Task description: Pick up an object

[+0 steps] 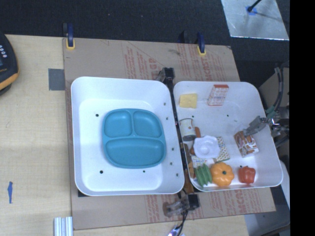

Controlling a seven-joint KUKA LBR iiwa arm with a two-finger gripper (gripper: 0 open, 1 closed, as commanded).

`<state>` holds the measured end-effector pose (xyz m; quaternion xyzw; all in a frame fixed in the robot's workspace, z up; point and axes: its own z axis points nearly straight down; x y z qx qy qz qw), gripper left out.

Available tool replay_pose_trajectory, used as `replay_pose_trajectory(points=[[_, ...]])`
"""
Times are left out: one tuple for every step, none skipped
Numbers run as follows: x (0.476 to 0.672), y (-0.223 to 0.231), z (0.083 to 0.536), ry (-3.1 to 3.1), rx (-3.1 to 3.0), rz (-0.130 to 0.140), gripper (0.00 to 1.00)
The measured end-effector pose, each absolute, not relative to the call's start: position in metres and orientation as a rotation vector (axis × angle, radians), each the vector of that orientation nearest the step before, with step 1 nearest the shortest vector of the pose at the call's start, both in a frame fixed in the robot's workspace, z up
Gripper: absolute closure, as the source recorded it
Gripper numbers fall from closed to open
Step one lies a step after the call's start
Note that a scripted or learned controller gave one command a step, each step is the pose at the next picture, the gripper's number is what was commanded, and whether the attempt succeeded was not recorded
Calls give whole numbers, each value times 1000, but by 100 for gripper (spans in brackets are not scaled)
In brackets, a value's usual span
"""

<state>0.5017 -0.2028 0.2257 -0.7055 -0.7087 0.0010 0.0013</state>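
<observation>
**Gripper at the right bin's edge, beside a brown packet**

The wooden bench (34, 146) carries a sheet of brown cardboard (147, 58), and on that sheet sit two shallow white bins side by side. The left white bin (83, 181) holds a blue plastic divided plate (134, 137) with three compartments, lying near the bin's middle.

The right white bin (236, 100) holds the loose items. A pale yellow square block (188, 100) lies near its far left corner, with a white and red flat packet (217, 94) just beside it toward the far edge. Along the left edge stands a small grey can (186, 128). A white ruffled cup (205, 147) sits near the middle of the bin's near half. Along the near edge lie a green vegetable (202, 174), an orange toy pumpkin (222, 174) and a red toy pepper (247, 174), in that order from left to right.

A brown and white snack packet (245, 143) lies near the right edge. The two-finger gripper (257, 124) reaches in over that right edge, its tip just beside the packet's far end. Whether its fingers are apart or together cannot be told, and nothing is seen between them.
</observation>
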Motion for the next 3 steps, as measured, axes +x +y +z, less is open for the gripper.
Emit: replay_pose_trajectory(points=[[537,-212,91,-2236,-2218,0,0],[535,-213,103,-2231,-2213,5,100],[544,-147,93,-2232,-2211,1,100]])
